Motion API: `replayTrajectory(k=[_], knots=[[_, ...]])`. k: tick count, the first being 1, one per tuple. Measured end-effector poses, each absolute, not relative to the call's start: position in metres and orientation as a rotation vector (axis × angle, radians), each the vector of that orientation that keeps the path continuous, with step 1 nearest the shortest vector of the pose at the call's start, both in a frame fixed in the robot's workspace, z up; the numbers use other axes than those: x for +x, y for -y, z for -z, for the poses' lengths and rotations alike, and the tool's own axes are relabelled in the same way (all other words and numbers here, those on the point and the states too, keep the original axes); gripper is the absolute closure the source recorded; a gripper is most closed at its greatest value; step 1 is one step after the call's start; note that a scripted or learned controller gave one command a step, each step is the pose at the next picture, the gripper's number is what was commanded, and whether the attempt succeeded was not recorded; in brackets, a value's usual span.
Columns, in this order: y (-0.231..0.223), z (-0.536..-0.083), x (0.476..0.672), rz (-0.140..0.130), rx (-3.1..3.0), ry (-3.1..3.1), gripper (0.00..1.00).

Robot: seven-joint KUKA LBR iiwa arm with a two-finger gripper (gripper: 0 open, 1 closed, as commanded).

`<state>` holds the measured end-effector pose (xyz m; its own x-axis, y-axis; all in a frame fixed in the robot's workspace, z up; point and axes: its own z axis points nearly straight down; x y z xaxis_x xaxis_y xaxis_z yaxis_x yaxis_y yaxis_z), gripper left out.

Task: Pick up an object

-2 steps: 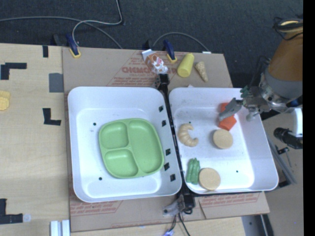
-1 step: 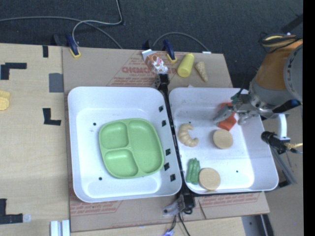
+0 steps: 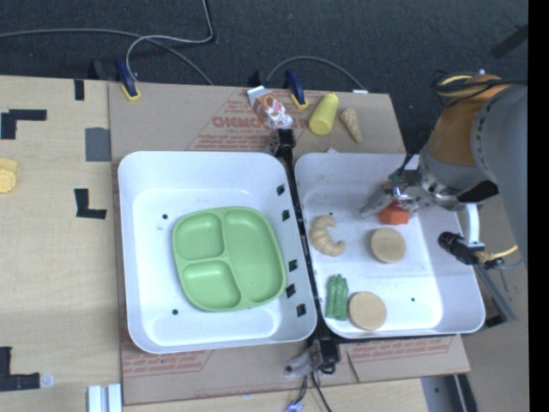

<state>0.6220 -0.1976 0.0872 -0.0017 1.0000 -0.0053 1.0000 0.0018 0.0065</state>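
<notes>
Where the grey arm reaches in from the right of the camera view, its pincer (image 3: 390, 197) hangs low over the upper part of the right bin (image 3: 429, 316), and its metal fingers stand apart, splayed toward the left. Just beside the fingers, touching or nearly so, sits a small orange-red block (image 3: 395, 215) on the bin floor; it is a squat, boxy piece with a flat top, and whether the pincer grips it I cannot tell, for it lies below the fingers and not plainly between them.

In the same bin a pale croissant (image 3: 327, 235) curves near the left wall. A round tan disc (image 3: 388, 245), like a biscuit, lies just below the orange-red block, and a second tan disc (image 3: 368, 310) rests near the bin's front. Beside that second disc, touching it, lies a green vegetable piece (image 3: 336, 297).

The left bin (image 3: 146, 316) bears a light green divided plate (image 3: 228, 257) with three compartments.

On the cardboard of the counter (image 3: 171, 127) behind the bins lie a yellow bottle-like thing (image 3: 323, 114), a tan cone-like piece (image 3: 352, 124) near it, and a small printed carton (image 3: 268, 107).
</notes>
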Motion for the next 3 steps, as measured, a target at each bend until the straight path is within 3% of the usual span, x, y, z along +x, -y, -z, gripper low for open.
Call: replayTrajectory(k=[1,2,3], knots=[[0.197,-0.097,0.622,0.000,2.212,-2.219,1.00],[0.137,-0.087,0.605,-0.004,2.218,-2.222,1.00],[0.061,-0.185,0.592,-0.002,2.218,-2.224,1.00]])
